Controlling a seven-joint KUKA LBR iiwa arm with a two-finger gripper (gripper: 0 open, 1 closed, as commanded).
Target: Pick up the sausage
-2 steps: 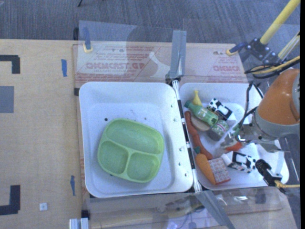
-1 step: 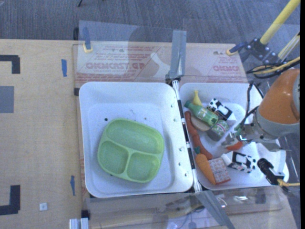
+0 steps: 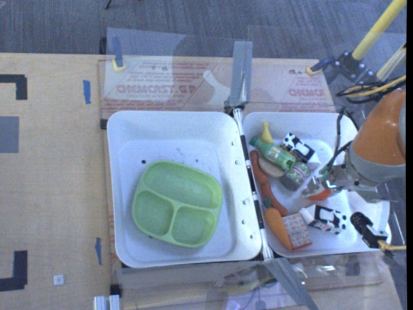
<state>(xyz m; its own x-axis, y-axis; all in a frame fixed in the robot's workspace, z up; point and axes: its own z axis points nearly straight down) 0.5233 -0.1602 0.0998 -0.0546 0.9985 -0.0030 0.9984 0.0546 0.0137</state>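
The sausage (image 3: 264, 185) is a long reddish-brown piece lying along the left wall of the right bin (image 3: 322, 120), running from under the green bottle (image 3: 275, 152) down to the carrot (image 3: 275, 222). My gripper (image 3: 321, 187) hangs low over the middle of the right bin, well to the right of the sausage and apart from it. A small red-orange piece (image 3: 320, 197) shows just under the gripper tip; I cannot tell whether it is gripped.
The right bin also holds a yellow banana (image 3: 266, 133), two black-and-white cow toys (image 3: 297, 146) (image 3: 328, 219), a grey can (image 3: 294, 175) and a pink box (image 3: 297, 230). A green divided plate (image 3: 177, 203) lies in the left bin (image 3: 129, 134).
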